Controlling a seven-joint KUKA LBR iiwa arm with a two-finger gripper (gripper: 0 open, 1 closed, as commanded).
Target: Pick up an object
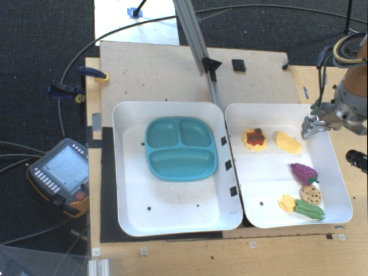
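Tool (pixel 309 129) hangs over the right bin's (pixel 270 211) far right rim, just beside a yellow block (pixel 288 142); nothing seen between its tips, and open or clenched cannot be told. Same bin: small pizza toy (pixel 255 138) left of the block; purple grapes (pixel 303 172), cookie (pixel 310 195), yellow piece (pixel 286 203) and green pod (pixel 310 210) clustered near the front right corner. Left bin (pixel 132 211) carries a teal divided plate (pixel 180 148). Both bins side by side on the desk (pixel 172 73)
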